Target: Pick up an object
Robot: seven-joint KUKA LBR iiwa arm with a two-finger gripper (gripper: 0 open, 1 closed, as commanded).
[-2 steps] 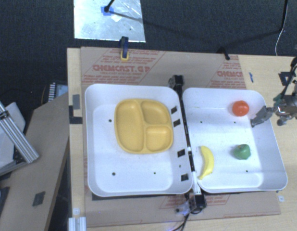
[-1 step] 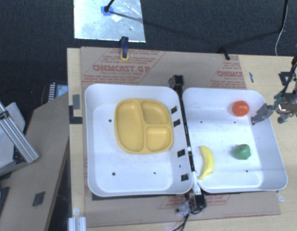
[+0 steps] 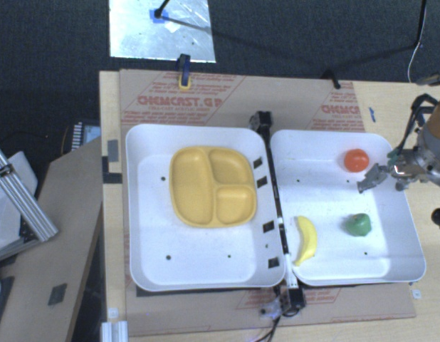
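Fruit lies near the gripper (finger state: cannot tell): an orange ball just beside its tip, a green apple below, a banana farther, all in the right bin. Beyond, the left bin holds a yellow divided plate.

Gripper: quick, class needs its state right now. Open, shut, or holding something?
Gripper: cannot be told; it sits over the right bin, between the orange fruit and the green fruit.
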